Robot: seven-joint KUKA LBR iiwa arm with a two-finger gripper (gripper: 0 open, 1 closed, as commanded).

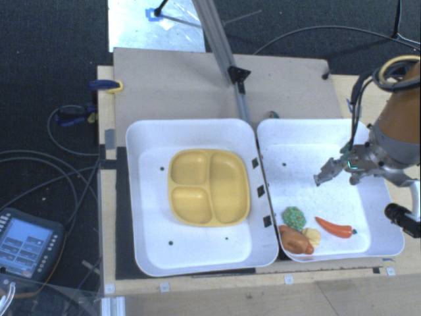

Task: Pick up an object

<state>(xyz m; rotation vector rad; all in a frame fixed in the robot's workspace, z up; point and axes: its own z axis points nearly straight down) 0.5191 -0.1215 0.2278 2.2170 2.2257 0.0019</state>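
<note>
Approach step: gripper (327,175) hovering mid right bin (289,137), fingers' state undeterminable. Red pepper (335,228) lying lower right, below gripper. Next: descending onto pepper, closing squarely.

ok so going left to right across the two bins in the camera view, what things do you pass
yellow divided plate in the left bin → green toy → red-orange pepper in the right bin → end effector reaching in from the right. The brown and pale pieces beside the green toy overlap it, so I left them out.
</note>
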